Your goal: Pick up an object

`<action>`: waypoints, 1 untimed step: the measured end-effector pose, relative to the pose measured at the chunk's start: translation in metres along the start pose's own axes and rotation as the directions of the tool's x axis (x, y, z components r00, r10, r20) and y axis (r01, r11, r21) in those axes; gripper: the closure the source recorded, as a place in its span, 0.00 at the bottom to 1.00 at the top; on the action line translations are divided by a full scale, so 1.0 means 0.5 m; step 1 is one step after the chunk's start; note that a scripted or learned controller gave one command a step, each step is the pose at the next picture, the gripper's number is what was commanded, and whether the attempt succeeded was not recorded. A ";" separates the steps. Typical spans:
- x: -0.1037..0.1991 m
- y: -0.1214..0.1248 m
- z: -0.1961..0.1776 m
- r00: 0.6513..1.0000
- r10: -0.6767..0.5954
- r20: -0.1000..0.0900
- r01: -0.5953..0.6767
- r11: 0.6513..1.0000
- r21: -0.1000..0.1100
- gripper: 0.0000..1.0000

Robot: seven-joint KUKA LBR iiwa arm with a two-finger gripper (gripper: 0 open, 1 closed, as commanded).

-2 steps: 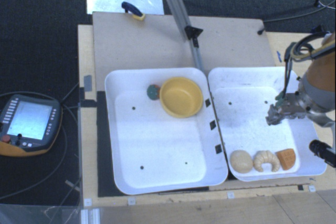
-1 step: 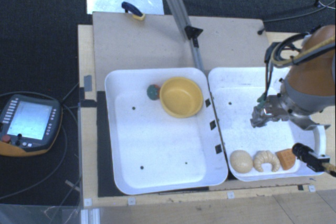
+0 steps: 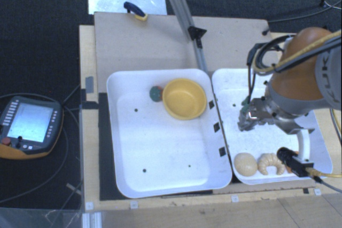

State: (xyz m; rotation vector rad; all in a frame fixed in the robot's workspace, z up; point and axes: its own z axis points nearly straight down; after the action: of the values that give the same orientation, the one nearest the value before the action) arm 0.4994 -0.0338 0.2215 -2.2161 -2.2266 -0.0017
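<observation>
Near the right bin's (image 3: 227, 88) front edge lie a pale egg-shaped object (image 3: 245, 164) and a croissant-shaped toy (image 3: 271, 163), its long axis running along that edge, its tips pointing frontward. Above them hovers the gripper (image 3: 247, 117). A yellow bowl (image 3: 184, 98) and a small green ball (image 3: 155, 93) sit by the left bin's (image 3: 123, 168) rear edge.

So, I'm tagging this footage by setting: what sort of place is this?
Probably a robotics lab: a grey robot arm with an orange band over two shallow white plastic bins, and a handheld control pendant with a screen on dark carpet.
</observation>
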 end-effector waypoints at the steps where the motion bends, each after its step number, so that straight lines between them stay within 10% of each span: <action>1: 0.110 0.017 0.001 1.000 -0.001 0.000 0.001 1.000 0.000 1.00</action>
State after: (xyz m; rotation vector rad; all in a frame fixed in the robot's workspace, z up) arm 0.5078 0.0211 0.2209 -2.2150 -2.2270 -0.0019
